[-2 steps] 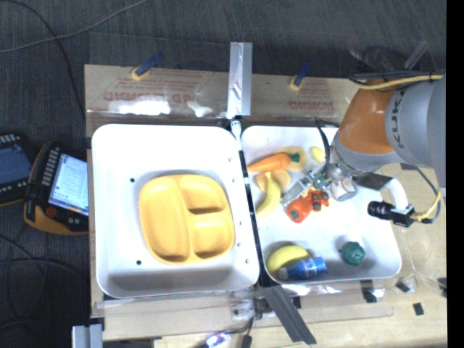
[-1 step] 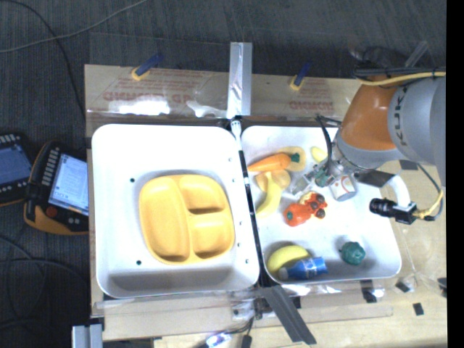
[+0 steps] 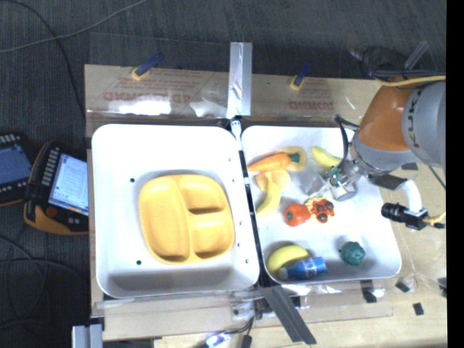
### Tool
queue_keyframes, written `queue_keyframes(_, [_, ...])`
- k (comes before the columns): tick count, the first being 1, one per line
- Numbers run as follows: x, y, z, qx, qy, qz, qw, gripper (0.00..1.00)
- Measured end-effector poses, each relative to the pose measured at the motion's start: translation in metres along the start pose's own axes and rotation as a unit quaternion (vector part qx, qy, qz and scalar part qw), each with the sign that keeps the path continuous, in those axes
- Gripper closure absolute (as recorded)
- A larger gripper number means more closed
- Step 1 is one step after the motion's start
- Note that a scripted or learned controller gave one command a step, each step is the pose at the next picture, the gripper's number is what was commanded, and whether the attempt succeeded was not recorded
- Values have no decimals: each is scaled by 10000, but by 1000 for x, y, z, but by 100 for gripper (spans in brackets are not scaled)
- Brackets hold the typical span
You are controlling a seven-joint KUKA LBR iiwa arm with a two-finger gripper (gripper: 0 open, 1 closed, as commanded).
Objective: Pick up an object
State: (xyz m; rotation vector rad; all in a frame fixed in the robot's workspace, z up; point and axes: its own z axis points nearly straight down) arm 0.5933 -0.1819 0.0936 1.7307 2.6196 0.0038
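I see open floor in the right bin (image 3: 384, 263) right of the tomato (image 3: 296, 214) | left of it a carrot (image 3: 270, 162) and bananas (image 3: 267, 193) crowd together | below it, a blue bottle (image 3: 304, 268) and green ball (image 3: 353, 253).

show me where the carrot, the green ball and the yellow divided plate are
carrot (image 3: 270, 162), camera view, on the middle of its orange body
green ball (image 3: 353, 253), camera view, on the centre of its top
yellow divided plate (image 3: 161, 227), camera view, on the floor of its large left compartment

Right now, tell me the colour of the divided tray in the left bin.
Yellow; the divided tray shows in the camera view.
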Motion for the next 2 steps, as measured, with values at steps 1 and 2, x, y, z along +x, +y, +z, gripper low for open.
queue_keyframes(1, [22,73,2,-45,-41,1306,9914,100])
queue_keyframes(2, [30,52,-65,25,-19,261,9997,100])
